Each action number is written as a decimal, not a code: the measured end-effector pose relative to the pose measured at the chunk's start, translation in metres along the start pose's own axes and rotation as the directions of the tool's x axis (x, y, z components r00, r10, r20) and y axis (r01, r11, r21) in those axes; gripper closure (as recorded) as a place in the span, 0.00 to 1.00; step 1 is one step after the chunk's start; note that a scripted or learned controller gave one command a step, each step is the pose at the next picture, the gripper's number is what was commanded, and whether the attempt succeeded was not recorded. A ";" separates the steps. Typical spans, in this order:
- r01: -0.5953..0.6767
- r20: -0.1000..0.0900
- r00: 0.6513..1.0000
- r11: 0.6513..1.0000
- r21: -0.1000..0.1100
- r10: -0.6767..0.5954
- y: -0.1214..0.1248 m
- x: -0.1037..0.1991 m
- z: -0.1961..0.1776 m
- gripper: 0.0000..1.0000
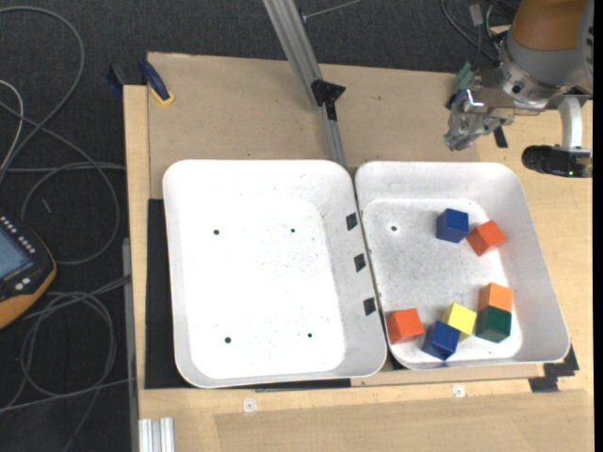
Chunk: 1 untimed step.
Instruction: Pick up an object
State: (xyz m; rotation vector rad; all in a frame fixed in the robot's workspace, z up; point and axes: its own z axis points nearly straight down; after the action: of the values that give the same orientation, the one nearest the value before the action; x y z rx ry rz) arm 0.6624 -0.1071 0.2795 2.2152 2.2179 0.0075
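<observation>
From the camera above, the arm (551,26) came in at the table's far right corner, and its gripper (464,130) hung over bare table (236,111) just beyond the far rim of the right bin (537,252). Whether the jaws were open or closed could not be told from this angle, and nothing could be seen between them.

The blocks all lay in the right bin. A blue block (453,225) sat toward the bin's far side, with an orange block (486,238) touching or just beside it on the right. Along the near rim lay a cluster: an orange block (406,325) at the near left, a second blue block (440,340) beside it, a yellow block (462,319) leaning against that one, then a green block (493,324) with another orange block (497,298) just behind it. The near cluster was packed tight, the blocks crowding one another and close to the bin wall.

The left bin (188,252) stood alongside, touching the right one. A slanted metal pole (301,55) crossed the far edge of the table between the bins. A blue-and-yellow tool (156,83) lay at the far left corner. Cables (57,186) and a handheld pendant (19,262) rested on the floor off the left edge.
</observation>
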 end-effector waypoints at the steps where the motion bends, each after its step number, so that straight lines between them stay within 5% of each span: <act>1: 0.004 -0.004 1.000 1.000 0.008 -0.004 -0.016 0.048 -0.004 1.00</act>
State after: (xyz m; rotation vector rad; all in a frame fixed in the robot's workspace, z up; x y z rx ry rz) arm 0.6461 -0.0594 0.2832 2.2166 2.2285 0.0020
